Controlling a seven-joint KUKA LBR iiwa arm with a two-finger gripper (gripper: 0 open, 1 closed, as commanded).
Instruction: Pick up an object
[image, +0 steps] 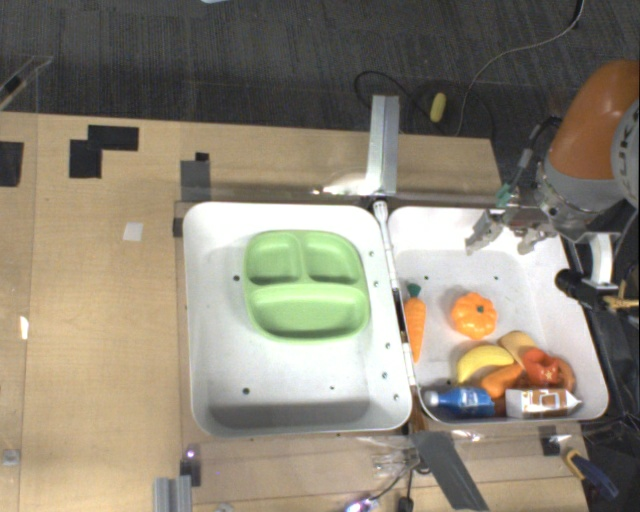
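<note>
Small orange toy pumpkin (473, 314) sits near the middle of the right white bin (436, 242), the closest item to the hand (506, 234). From the overhead camera, the hand hovers over the bin's bare far end, fingers spread and pinching nothing. The pumpkin lies toward the near side and slightly left of it. Just left, an orange toy carrot (414, 327) lies lengthwise along the bin's wall; a yellow banana (482, 361) crowds the near corner.
</note>
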